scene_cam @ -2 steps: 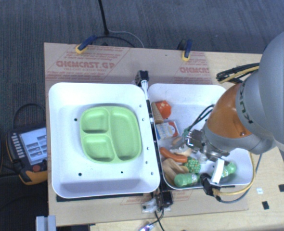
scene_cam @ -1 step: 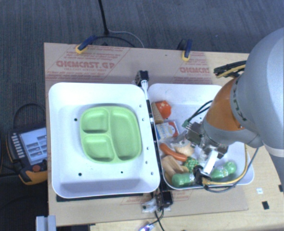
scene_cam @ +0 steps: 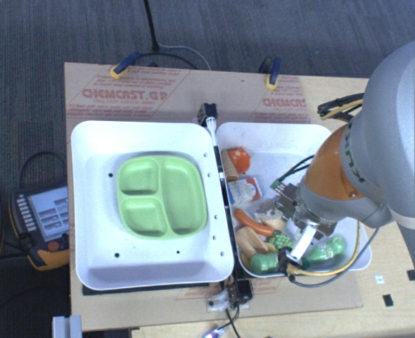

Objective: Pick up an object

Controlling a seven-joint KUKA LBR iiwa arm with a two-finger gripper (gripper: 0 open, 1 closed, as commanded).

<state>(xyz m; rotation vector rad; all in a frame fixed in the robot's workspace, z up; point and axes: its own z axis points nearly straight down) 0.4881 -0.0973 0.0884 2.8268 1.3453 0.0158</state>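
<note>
A: How far along is the pick?

B: Not done, by my reading. The gripper [scene_cam: 286, 215] sits low in the shallow white right-hand bin [scene_cam: 278, 134], and nothing shows held in it. Whether it is spread or pressed together I cannot tell (the orange-banded wrist covers it).

A: What's within reach?

B: An orange-red sausage-shaped toy [scene_cam: 253, 222] lies just beside the gripper on its camera-left. A green knobbly broccoli toy [scene_cam: 281, 240] lies just below it, toward the near rim. Closing on one and lifting are both left to do.

A: And around?

B: Farther camera-left of the gripper, past the bins' shared rim, a pale green three-compartment plastic tray [scene_cam: 162, 194] lies in the other white bin [scene_cam: 88, 189]. Both bins rest on a brown board with red lettering [scene_cam: 123, 94], clamped at its far edge, over dark grey carpet [scene_cam: 53, 20].
</note>
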